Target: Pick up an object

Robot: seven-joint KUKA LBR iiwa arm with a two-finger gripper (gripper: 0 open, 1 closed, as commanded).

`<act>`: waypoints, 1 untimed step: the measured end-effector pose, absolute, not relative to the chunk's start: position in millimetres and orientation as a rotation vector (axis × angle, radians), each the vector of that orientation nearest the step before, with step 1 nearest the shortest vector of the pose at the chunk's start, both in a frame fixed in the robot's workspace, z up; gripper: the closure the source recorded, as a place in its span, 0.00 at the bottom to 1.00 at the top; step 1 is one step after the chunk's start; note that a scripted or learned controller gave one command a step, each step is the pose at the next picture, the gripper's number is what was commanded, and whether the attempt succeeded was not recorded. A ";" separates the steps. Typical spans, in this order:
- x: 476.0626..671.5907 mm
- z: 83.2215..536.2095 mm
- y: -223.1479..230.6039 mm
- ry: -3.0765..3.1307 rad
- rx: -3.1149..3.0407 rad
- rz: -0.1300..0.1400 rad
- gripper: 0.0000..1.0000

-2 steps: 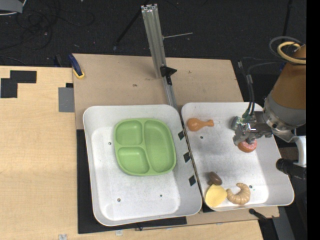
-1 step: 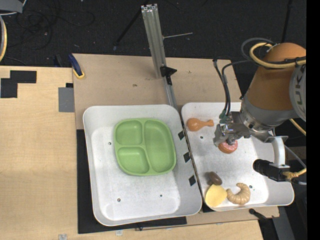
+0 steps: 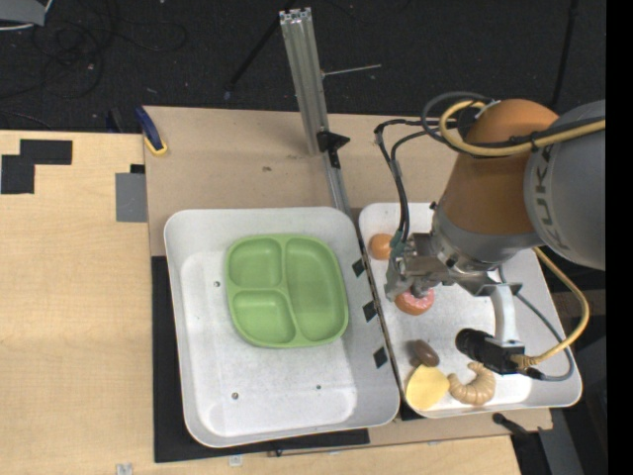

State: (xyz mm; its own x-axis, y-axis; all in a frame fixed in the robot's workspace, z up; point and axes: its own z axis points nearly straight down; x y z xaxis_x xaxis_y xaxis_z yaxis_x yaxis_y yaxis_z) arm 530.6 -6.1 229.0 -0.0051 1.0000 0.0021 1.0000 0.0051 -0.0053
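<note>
My gripper [image 3: 409, 283] hangs low over the left part of the right bin [image 3: 554, 389]. Directly under and in front of it lies a red, roundish object [image 3: 416, 303], partly covered by the gripper; whether it is gripped is unclear. A small orange ball [image 3: 380, 246] rests just to the gripper's left, near the bin wall. Closer to the front lie a small brown piece [image 3: 423, 352], a flat yellow object [image 3: 426, 389] and a tan curved object [image 3: 475, 385].
The left bin [image 3: 198, 404] bears a green divided plate [image 3: 287, 291]. A metal post [image 3: 309, 82] rises behind the bins. The arm's grey body with its orange band [image 3: 499, 166] covers the rear of the right bin.
</note>
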 end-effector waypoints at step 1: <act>528.1 222.2 51.7 -2.223 -2.212 0.004 1.00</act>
